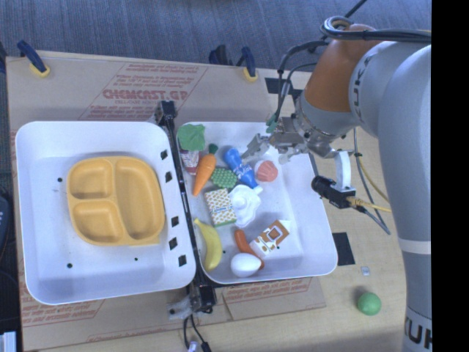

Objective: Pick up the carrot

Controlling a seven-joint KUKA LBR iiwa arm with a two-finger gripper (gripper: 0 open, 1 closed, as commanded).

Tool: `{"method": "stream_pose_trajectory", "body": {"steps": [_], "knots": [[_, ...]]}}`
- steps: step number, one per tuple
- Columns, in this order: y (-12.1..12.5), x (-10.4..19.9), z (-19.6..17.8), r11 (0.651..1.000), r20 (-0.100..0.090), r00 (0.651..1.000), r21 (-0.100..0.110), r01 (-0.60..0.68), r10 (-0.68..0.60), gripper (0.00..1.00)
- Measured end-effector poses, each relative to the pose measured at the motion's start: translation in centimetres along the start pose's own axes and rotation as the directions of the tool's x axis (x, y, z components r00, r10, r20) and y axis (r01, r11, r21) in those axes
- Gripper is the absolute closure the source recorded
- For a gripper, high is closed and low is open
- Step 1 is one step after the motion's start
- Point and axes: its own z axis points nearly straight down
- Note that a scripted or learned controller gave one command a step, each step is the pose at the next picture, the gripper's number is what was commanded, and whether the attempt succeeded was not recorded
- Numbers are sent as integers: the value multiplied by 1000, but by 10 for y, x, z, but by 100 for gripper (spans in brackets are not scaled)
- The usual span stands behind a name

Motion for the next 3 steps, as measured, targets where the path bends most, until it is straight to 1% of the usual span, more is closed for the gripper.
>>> {"method": "stream_pose_trajectory", "body": {"steps": [1,2,3], "knots": [[24,46,77,996,4,996,-26,-86,86,0],[24,54,83,909,-9,909,-31,-416,416,0],[13,64,101,676,-4,676,-5,-737,737,0]]}}
